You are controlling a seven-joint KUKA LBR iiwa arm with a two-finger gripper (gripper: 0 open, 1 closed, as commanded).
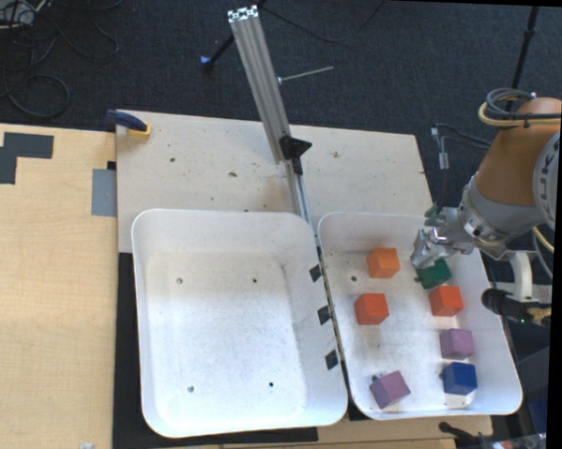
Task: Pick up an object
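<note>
1. The gripper (432, 257) hangs over the right bin (412, 412), near its far right side, just above a green block (435, 273).
2. Whether the fingers are apart or closed cannot be told; the green block sits right under them.
3. Two orange blocks (384, 263) (371, 308), a red-orange block (445, 300), two purple blocks (456, 343) (389, 388) and a blue block (459, 377) lie in the same bin.
4. The left bin (166, 260) sits beside it on the bench (209, 159).
</note>
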